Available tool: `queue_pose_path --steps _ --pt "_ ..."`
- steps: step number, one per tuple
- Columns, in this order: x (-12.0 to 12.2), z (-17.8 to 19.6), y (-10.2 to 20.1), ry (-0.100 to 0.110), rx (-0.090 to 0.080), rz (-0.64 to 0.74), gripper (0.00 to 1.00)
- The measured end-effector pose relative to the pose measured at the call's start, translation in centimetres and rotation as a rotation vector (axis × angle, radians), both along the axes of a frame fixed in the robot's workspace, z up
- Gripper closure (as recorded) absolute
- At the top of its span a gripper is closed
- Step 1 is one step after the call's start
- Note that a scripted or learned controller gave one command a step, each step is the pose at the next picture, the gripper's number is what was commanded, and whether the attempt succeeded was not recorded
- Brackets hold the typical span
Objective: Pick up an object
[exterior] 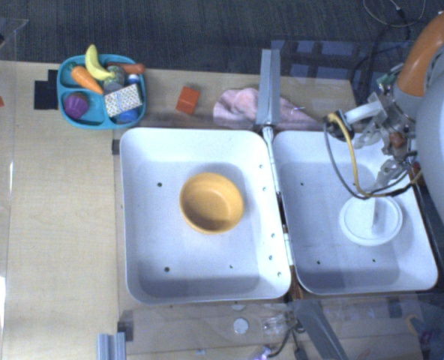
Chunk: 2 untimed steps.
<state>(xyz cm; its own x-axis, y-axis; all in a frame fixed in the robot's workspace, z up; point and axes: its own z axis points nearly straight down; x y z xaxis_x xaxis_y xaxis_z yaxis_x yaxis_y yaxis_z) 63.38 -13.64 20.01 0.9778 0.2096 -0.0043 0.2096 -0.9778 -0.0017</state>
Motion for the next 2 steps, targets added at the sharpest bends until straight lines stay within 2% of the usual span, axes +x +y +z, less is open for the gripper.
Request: queue_pose_path --steps 1,2 --pt "2.68 -10.8 -4.3 -0.002 0.0 0.093 0.0" --pt "2.8 -10.17 -3.99 0.002 0.001 0.104 1.0"
